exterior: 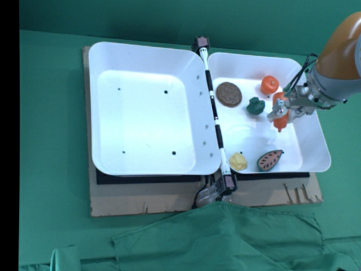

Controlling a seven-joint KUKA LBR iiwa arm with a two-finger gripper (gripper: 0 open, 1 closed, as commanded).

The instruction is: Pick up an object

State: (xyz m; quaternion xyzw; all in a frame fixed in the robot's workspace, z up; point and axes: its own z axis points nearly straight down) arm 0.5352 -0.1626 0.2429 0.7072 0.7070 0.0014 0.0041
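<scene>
Fingers (280, 113) of the gripper sit over a small orange, bottle-shaped plastic toy (280, 120) just below the round orange toy (269, 84), their state I cannot tell; it looks light, stiff and slick, best pinched across its narrow body.

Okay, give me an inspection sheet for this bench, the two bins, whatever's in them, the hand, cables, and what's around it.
Surface: two white bins side by side on a cardboard sheet over green cloth; left bin, right bin.
Job's things: all in the right bin: brown round cookie, orange tomato, dark green piece, orange bottle, yellow piece, watermelon slice.
Clutter: nothing seen.
Hand: the hand sits low over the orange bottle; whether it grips the bottle cannot be told.
Cables: thin black cables by the wrist.
Surroundings: black and white bar between the bins; folded green cloth at the front.
</scene>
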